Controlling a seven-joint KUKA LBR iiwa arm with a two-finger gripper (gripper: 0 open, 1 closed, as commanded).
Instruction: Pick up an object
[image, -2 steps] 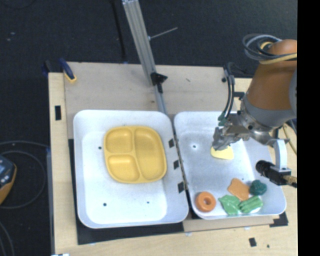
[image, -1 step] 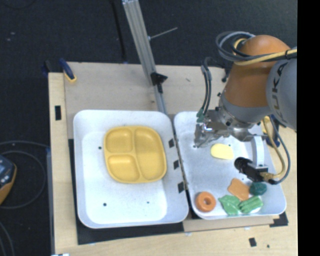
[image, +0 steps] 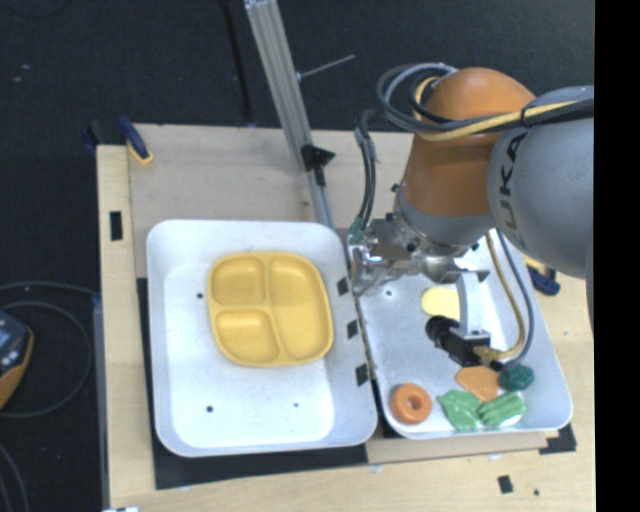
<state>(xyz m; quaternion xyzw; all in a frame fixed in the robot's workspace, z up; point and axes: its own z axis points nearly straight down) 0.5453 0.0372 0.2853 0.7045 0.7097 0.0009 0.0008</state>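
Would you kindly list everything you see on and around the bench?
Bench: one, tan, under everything.
Bins: two, white, side by side on bench.
Plate: one, yellow, in view's left bin.
Ring: one, orange, right bin's near edge.
Green pieces: apparently two, right of ring.
Wedge: one, orange, behind green pieces.
Ball: one, teal, right of wedge.
Blob: one, pale yellow, mid right bin.
Pole: one, grey, behind bins.
Arm: one, grey and orange, over right bin.
Pincer: one, metallic, over bins' shared edge.

arm (image: 560, 190): reaches in from right | orange-banded wrist (image: 465, 150): angled down | end effector (image: 372, 262): low, leftmost
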